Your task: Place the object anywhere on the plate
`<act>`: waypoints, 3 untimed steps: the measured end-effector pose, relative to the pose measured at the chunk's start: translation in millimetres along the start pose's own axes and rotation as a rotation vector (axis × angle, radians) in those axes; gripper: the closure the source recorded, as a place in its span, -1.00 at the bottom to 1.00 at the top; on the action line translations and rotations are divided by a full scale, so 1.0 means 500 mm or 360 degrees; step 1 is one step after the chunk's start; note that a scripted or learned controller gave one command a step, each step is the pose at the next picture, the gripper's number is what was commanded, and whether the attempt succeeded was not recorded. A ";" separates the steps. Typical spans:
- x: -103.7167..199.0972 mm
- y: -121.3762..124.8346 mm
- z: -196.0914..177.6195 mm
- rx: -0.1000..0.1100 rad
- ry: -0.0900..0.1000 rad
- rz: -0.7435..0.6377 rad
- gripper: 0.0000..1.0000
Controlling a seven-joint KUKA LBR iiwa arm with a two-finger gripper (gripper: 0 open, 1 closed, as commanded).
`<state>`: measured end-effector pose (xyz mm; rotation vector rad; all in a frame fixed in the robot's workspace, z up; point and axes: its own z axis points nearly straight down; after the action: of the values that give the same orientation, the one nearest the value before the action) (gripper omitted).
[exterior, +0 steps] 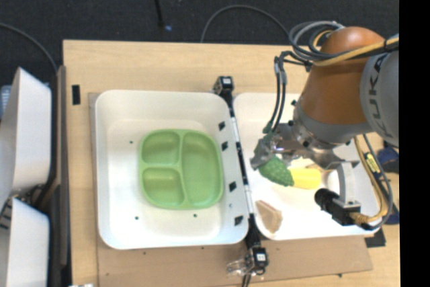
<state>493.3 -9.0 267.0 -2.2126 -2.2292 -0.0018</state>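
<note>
Claw: the claw [263, 156] hangs low in the right bin [254, 108], toward that bin's 9 o'clock side, close to the wall it shares with its neighbour.
Claw state: I cannot tell whether it is spread or pressed together; the wrist above covers most of it, and no item can be made out in its grip.
Closest item: a green lump [277, 173] with a bumpy surface lies at the claw's 5 o'clock, right against its tip or just beneath it; actual contact cannot be judged.
Next item: a yellow piece [306, 178] lies at the green lump's 3 o'clock, touching it or nearly so.
Third item: a tan wedge [269, 215] lies at the green lump's 6 o'clock, apart from it, near the bin's corner at 7 o'clock.
Arm: the arm [342, 87], with its orange band, rises over the right bin from the 3 o'clock side and covers that bin's 1 o'clock part.
Left bin: the left bin [121, 124] holds the plate [181, 168], pale green, lying flat near the bin's middle.
Plate: three compartments, two small ones at its 9 o'clock side and a long one at its 3 o'clock side; none holds any item.
Task item's place: the green lump is in the right bin, well apart from the plate, with the bin walls between them.
Writing: large dark letters on the arm's grey casing at the 3 o'clock edge, cut off and not readable whole.
Bench: the wooden bench [134, 64] bears both bins side by side.
</note>
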 end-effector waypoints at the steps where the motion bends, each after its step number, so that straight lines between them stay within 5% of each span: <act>1: 0.083 0.003 0.027 0.0002 -0.0002 0.0003 1.00; 3: 0.310 -0.002 0.058 0.0004 -0.0002 0.0000 1.00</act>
<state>491.4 145.9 238.4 -2.2122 -2.2286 0.0022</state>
